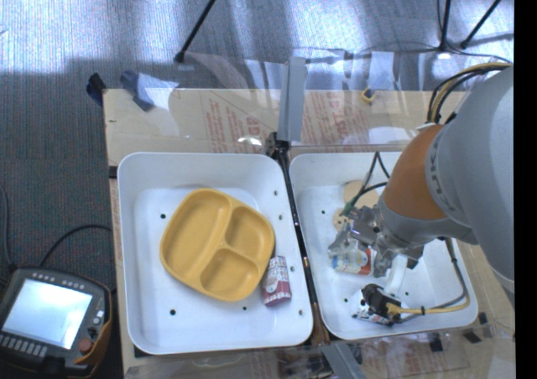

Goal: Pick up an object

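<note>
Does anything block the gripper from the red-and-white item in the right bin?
Nothing visible does. The gripper sits right at the red-and-white item; the yellow divided plate lies in the left bin.

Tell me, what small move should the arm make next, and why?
Probably a short drop straight down. The gripper sits just over a small packet in the right bin, and the view doesn't show the packet gripped yet, so lowering onto it seems the sensible step.
</note>
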Controlling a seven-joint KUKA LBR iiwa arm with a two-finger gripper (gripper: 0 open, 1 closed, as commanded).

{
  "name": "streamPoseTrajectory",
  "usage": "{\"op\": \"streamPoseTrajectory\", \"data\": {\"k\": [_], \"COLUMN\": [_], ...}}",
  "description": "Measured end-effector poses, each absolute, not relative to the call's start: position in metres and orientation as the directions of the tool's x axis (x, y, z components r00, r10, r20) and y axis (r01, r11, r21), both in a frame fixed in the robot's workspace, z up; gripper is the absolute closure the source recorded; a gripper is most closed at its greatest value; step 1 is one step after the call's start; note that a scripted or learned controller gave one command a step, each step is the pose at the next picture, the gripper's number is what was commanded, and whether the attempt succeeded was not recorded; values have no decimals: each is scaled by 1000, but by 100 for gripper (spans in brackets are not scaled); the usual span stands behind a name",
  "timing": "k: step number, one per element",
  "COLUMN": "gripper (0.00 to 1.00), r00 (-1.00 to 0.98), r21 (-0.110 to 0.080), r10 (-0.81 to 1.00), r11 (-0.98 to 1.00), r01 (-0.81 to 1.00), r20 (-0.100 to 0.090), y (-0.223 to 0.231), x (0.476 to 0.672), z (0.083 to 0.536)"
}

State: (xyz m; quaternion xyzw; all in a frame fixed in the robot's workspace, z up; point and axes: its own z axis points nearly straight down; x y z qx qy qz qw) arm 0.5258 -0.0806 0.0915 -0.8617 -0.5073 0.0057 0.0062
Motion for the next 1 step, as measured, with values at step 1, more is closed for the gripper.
{"op": "streamPoseTrajectory", "data": {"k": [1], "gripper": [100], "r00": [421], "r21": [0], "r10": [907], "r11": [-421], "r01": [907], "r20": [2], "y": [-22], "x": [551], "z": [189]}}
